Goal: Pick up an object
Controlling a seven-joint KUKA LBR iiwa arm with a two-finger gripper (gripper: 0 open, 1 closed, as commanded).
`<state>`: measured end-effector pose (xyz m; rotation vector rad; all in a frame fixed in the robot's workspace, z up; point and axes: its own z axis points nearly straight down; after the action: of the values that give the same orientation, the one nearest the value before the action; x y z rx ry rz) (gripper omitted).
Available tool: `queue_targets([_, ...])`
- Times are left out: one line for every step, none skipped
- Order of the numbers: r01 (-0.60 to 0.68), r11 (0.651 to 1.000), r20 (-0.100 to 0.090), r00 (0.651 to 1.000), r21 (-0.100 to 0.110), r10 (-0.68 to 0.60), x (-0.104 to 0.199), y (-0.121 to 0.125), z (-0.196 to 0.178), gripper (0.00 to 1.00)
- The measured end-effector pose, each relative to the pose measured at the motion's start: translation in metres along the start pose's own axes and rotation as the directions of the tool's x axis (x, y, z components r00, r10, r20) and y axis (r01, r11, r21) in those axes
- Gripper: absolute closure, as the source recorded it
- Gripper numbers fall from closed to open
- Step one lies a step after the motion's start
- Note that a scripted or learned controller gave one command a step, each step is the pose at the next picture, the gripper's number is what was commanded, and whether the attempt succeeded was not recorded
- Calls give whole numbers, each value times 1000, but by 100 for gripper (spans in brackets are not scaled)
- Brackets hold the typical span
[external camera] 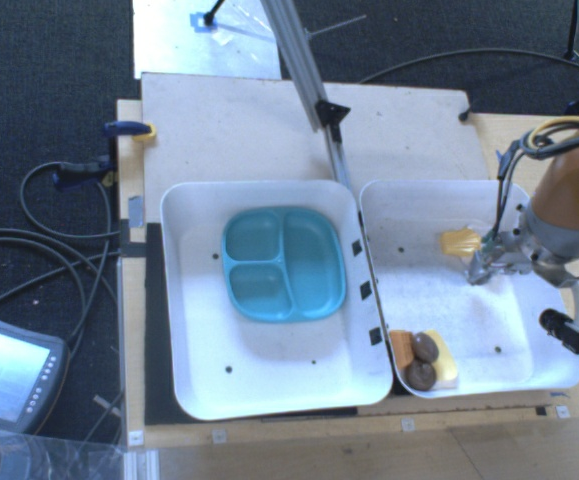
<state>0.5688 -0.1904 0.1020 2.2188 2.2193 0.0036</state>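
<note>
A: Left bin [194,368]?
B: Holds a teal divided plate [283,264], three compartments, lying flat near the bin's middle, well apart from the walls.

A: Right bin [529,363]?
B: Carries a small yellow object [459,242] toward the upper middle, flat on the floor. Also a cluster tucked into the lower left corner: an orange block [401,348], two brown rounded pieces [423,360] touching one another, and a pale yellow piece [445,365] just beside them. Too small to name more closely.

A: Arm [569,193]?
B: Reaches in from the right, orange band above the wrist, yellow and black cables looped over the top. End effector [481,269] low over the right bin, just right of and slightly below the small yellow object. Touching or apart — cannot tell.

A: Fingers spread or pressed together?
B: Cannot tell; too small and blurred at the tip. Nothing seen pinched between them.

A: Around the bins?
B: Both side by side on a pale counter [239,128]. A metal pole [294,43] slants down from the top toward the seam between the bins. A blue-handled clamp [129,128] at the counter's left edge. On the dark floor to the left, black cables [39,238] and a teach pendant [9,373] with a lit screen.
</note>
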Motion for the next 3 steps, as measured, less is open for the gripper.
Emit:
queue_targets([6, 1000, 1, 1000, -2, -6, 7, 5, -47, 100])
queue_targets([5, 1000, 2, 1000, -4, -5, -3, 6, -105, 100])
queue_targets([6, 1000, 1, 1000, -2, -6, -4, 7, -127, 100])
